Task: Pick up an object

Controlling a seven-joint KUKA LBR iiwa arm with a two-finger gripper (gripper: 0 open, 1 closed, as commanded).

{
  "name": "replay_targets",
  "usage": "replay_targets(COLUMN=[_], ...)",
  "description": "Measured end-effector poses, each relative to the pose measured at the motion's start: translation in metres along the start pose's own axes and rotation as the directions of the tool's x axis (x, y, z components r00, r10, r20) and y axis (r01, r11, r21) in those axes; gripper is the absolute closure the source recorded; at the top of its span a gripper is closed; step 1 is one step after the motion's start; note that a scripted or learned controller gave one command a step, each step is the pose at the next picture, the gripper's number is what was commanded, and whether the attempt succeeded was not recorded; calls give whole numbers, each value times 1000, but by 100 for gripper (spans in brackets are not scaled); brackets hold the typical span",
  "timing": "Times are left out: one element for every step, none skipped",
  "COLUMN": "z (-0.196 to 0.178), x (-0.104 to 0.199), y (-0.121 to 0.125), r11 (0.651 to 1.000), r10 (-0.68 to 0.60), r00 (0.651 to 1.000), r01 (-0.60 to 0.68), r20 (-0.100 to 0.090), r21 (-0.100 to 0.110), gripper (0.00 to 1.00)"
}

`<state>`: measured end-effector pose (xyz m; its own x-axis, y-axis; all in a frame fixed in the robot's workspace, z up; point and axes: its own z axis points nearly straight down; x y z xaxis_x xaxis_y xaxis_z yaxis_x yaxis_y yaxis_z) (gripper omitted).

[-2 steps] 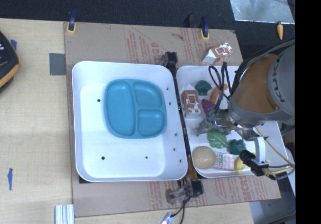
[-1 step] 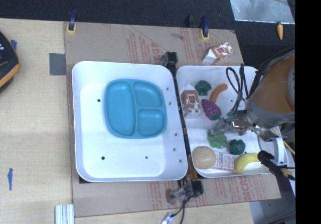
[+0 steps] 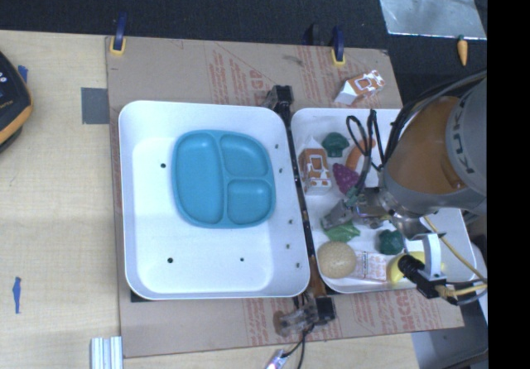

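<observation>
The right bin [image 3: 308, 123] holds several small objects. Among them are a brown-and-white toy [image 3: 315, 169], a dark green piece [image 3: 334, 144], a purple piece [image 3: 344, 178], a light green piece [image 3: 341, 232] and a beige ball [image 3: 336, 260]. My gripper [image 3: 348, 212] hangs low over the middle of this bin, between the purple piece and the light green piece. The grey and orange arm [image 3: 431, 152] covers the bin's right half. Nothing is visibly lifted.
The left bin [image 3: 141, 194] carries a blue divided plate [image 3: 224, 179]. A dark green piece [image 3: 389, 241], a yellow object [image 3: 397, 270] and a flat white packet [image 3: 368, 266] lie at the right bin's front. A small orange-and-white item [image 3: 362, 87] sits on the cardboard behind that bin.
</observation>
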<state>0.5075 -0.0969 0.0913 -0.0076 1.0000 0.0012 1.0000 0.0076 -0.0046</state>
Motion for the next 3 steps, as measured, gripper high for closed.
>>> replay_targets(z=[-10, 0, 0], x=[-2, -46, -46], y=[0, 21, 21], r11=[1000, 1000, 1000], r10=[-2, 5, 5], r00=[1000, 1000, 1000], r01=[2, -5, -5], r20=[2, 2, 1], r21=[1, -3, -3], gripper=[100, 100, 0])
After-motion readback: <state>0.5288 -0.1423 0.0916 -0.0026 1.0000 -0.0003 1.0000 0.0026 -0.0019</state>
